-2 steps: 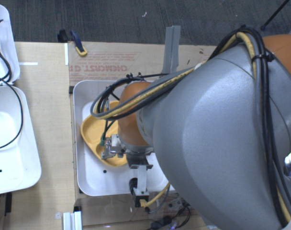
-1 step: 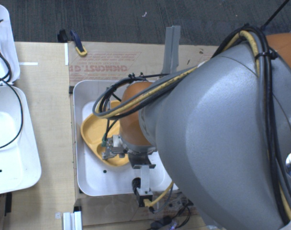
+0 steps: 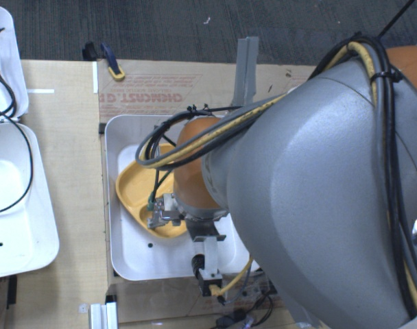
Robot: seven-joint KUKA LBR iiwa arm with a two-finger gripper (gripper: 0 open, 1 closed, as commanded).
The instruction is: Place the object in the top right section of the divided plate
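Plate [image 3: 136, 187] lay directly beneath my arm's wrist in the bin [image 3: 126, 256]; I could not tell my end effector's [image 3: 162, 218] state.

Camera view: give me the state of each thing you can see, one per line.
Yellow divided plate: lying in the bin, partly covered by the arm.
White bin: on the bench, holding the plate.
Arm: reaching over the bin, above the plate.
Black cable: draped over the left bin.

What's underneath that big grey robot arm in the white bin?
A yellow plate lies in the white bin, its left part showing. The arm covers the rest of the plate and most of the bin floor, so whatever may lie there can't be seen.
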